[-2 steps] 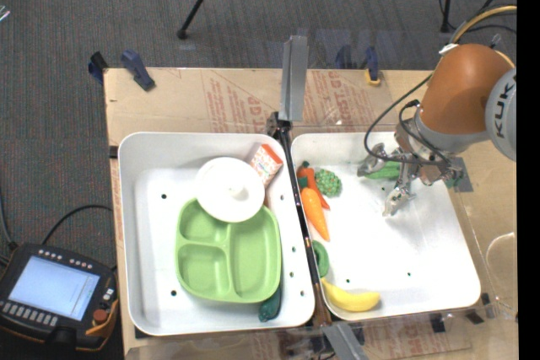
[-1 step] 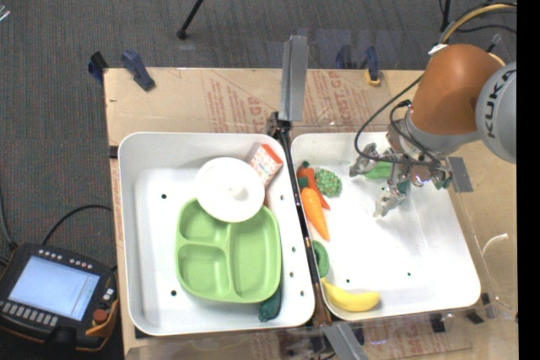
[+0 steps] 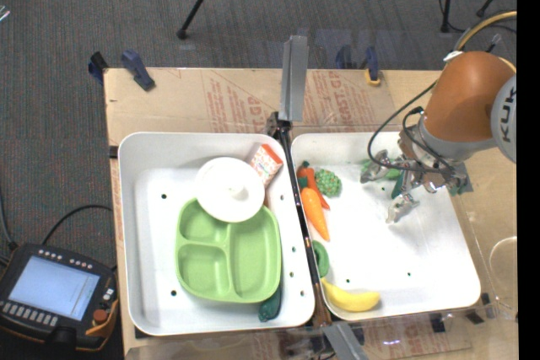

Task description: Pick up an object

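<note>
A banana (image 3: 353,298) lies nearest the camera, at the front edge of the right bin (image 3: 439,278), flat on the white floor. Back from the banana, along that bin's left wall, sit an orange carrot (image 3: 315,212), a small green broccoli-like piece (image 3: 328,182) just beside the carrot's top, and a dark green thing (image 3: 321,259) between carrot and banana, half tucked under the divider. None of these is touched.

The gripper (image 3: 403,200) hangs over the right bin, well behind and to the right of the banana, nearer the bin's back half. Its fingers (image 3: 400,207) point down toward the bin floor, spread apart with nothing between them. Above it the arm (image 3: 462,104) shows its orange band, with cables looping around the wrist.

Left of the banana, across the divider, the left bin (image 3: 143,265) holds a green compartment tray (image 3: 228,253), a white round lid (image 3: 230,190) overlapping the tray's back edge, and a small orange-and-white carton (image 3: 267,162) beside the lid. A dark green item (image 3: 270,308) rests at the tray's front corner. Both bins sit on the bench (image 3: 194,97).
</note>
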`<move>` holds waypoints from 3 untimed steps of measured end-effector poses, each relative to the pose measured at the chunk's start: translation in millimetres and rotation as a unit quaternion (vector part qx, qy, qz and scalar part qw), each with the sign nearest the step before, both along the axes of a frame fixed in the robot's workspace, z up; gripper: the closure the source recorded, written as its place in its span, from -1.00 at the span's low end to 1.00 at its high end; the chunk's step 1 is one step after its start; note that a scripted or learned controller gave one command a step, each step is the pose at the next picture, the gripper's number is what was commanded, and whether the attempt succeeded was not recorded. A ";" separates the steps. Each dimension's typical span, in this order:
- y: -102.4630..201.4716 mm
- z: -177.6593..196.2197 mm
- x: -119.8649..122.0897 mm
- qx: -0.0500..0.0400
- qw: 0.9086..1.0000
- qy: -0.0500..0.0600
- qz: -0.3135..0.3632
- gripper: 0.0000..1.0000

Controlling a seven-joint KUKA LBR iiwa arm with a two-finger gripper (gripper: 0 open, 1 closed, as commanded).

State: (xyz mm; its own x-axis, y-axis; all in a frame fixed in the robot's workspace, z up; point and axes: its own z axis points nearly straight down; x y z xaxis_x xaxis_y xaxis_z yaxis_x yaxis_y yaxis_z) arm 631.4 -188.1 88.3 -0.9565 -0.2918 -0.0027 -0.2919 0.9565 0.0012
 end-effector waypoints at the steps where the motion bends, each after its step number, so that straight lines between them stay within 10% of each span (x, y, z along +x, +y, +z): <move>1: 13.5 0.6 14.4 0.000 1.000 -0.001 -0.010 -1.00; 3: -24.0 1.0 14.3 -0.001 1.000 -0.002 0.007 -1.00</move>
State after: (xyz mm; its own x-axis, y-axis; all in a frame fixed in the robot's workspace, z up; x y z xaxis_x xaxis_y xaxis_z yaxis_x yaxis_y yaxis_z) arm 645.7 -212.1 89.3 -0.9525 -0.3046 -0.0056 -0.3046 0.9525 -0.0012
